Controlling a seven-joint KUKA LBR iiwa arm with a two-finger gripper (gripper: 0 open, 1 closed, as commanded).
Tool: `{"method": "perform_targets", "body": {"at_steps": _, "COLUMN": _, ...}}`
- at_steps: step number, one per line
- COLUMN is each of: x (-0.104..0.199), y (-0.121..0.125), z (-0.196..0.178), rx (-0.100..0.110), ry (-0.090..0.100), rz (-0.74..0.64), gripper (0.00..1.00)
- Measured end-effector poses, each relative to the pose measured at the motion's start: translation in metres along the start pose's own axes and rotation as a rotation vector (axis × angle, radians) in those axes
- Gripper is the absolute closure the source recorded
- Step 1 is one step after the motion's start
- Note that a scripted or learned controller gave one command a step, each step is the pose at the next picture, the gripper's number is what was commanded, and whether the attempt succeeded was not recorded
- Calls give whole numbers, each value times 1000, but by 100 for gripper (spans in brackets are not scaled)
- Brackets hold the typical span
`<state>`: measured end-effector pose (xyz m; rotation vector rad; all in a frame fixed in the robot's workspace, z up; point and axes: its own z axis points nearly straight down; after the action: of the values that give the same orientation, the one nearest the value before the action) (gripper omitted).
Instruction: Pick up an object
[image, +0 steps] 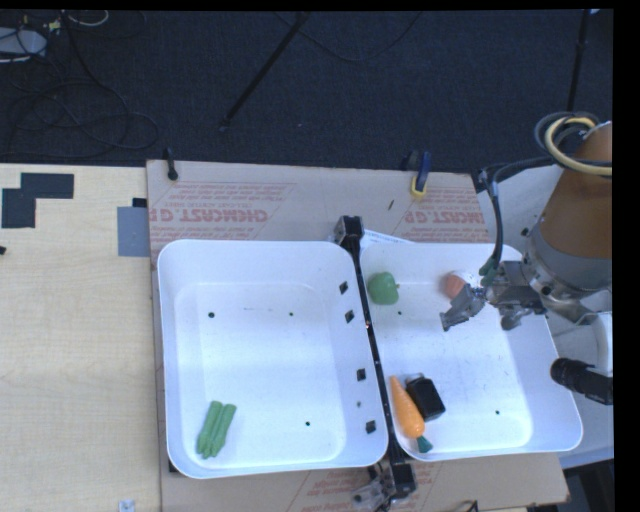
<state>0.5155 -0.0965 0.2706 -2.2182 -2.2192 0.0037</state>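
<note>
A: Stock, right bin: one green rounded piece at the far left corner; one small orange-pink piece at the far side; one carrot and one black block, touching, at the near left corner. Left bin: one green bean pod, near left.

B: Tool?

A: Over the right bin, just beside the orange-pink piece on its near side. Whether clenched or released, I cannot tell. Nothing visible between its tips.

B: Likeliest candidate for the pick?

A: By my reckoning, the orange-pink piece, being closest. It sits near the far wall, so centre the tool squarely over it and descend straight; an off-centre close would likely nudge it against the rim. Lift only once it is seated between the tips.
</note>
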Motion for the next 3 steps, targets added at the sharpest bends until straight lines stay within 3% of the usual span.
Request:
{"method": "perform_targets", "body": {"at_steps": 1, "x": 32, "y": -43, "z": 59, "rx": 8, "ry": 2, "rz": 2, "gripper": 0}}
{"method": "perform_targets", "body": {"at_steps": 2, "x": 128, "y": -9, "z": 85, "rx": 1, "ry": 3, "rz": -9, "gripper": 0}}
{"method": "perform_targets", "body": {"at_steps": 3, "x": 121, "y": 81, "z": 83, "rx": -7, "ry": -2, "rz": -3, "gripper": 0}}
